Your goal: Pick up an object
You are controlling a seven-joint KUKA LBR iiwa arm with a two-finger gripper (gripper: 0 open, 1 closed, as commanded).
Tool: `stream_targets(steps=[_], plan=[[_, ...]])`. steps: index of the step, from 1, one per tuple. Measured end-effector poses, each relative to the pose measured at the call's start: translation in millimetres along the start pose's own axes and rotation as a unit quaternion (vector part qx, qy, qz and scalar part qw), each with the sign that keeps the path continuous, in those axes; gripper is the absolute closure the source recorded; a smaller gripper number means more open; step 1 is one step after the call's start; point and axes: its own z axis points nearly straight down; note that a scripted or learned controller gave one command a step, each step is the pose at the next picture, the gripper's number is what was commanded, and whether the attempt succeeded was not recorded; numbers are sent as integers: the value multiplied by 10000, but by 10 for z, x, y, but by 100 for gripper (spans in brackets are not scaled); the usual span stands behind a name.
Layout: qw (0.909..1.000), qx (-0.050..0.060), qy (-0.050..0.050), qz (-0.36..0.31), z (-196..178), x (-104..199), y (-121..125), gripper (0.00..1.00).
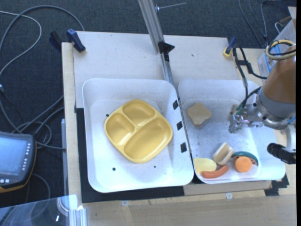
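Two white bins, landmark is the right bin. Gripper hangs over its right half, near the right wall, nothing between the fingers; can't tell if they are spread or pressed together. Bare floor lies left of and below the gripper. One tan bread slice sits upper left in that bin, apart from the rest. Along its near wall, crowded: one yellow piece, one red sausage, one bun, one orange ball on one teal ring. Left bin beside it holds one yellow divided plate, room all round.
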Motion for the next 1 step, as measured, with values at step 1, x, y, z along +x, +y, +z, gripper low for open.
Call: stream_targets(steps=[1], plan=[[10000,3,-1,-1,-463,-8,89,100]])
